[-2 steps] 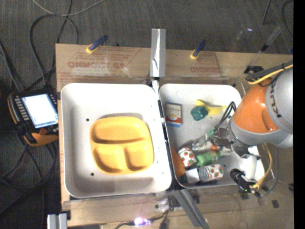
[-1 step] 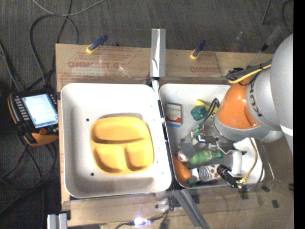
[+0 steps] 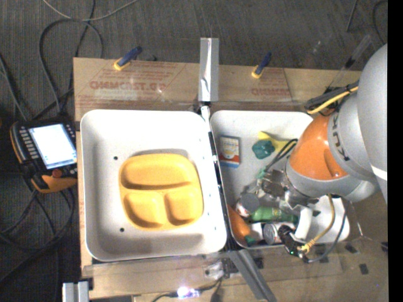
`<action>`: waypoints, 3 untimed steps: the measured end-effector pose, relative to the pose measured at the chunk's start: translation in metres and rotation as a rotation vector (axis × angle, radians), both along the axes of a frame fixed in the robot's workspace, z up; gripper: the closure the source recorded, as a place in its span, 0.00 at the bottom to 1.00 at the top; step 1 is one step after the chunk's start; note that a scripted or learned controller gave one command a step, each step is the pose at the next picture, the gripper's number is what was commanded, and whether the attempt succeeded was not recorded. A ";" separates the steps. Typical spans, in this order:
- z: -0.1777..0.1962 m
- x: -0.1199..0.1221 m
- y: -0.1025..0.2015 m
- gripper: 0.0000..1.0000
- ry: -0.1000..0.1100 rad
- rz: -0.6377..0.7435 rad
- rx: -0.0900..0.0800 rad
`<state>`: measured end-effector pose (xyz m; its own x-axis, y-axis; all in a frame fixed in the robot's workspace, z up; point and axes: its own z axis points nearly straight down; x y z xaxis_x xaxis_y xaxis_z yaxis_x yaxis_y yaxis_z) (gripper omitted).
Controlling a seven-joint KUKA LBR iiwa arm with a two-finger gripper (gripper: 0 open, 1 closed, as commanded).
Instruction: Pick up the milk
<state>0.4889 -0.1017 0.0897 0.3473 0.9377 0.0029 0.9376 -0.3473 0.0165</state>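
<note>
Tool point(image 3: 267, 214) low among clutter, near green bottle point(image 3: 272, 215).

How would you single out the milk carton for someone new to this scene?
Take the right-hand bin of the two. Against its left wall, in the upper part, lies the milk carton: small, flat, white with an orange-and-blue label. It lies apart from the clutter beneath the arm.

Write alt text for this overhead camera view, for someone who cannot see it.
A grey and orange robot arm reaches from the right into the right bin, among a small milk carton, a green bottle and other clutter. The left bin holds a yellow divided tray.
</note>
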 end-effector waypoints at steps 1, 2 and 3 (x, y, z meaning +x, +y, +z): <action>-0.001 0.085 -0.044 0.00 0.007 -0.042 -0.003; 0.000 0.032 -0.033 0.00 0.008 -0.020 -0.001; 0.009 0.033 -0.032 1.00 0.009 -0.019 -0.001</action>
